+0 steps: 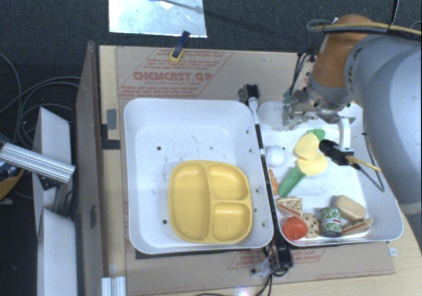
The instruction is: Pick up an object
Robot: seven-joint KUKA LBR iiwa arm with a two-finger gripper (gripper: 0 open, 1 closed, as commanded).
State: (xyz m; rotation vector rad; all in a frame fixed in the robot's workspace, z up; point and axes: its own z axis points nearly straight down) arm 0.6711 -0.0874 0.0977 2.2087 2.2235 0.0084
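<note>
My gripper (pixel 298 115) hangs over the far end of the right bin (pixel 382 219), under the grey arm with its orange band. Just in front of it lie two yellow pieces (pixel 308 153) and a green vegetable (pixel 292 180). A small white ball (pixel 275 155) rests by the bin's left wall. At the near end sit a red tomato (pixel 295 227), a cracker wedge (pixel 289 206), a small can (pixel 331 220), a tan bread roll (pixel 350 207) and a sausage (pixel 357 226). Nothing shows in the gripper.
The left bin (pixel 151 136) holds a yellow divided plate (pixel 210 200). A thin orange stick (pixel 272 182) lies against the wall between the bins. Cardboard (pixel 178 74) lies under both bins, and cables trail on the floor at the left.
</note>
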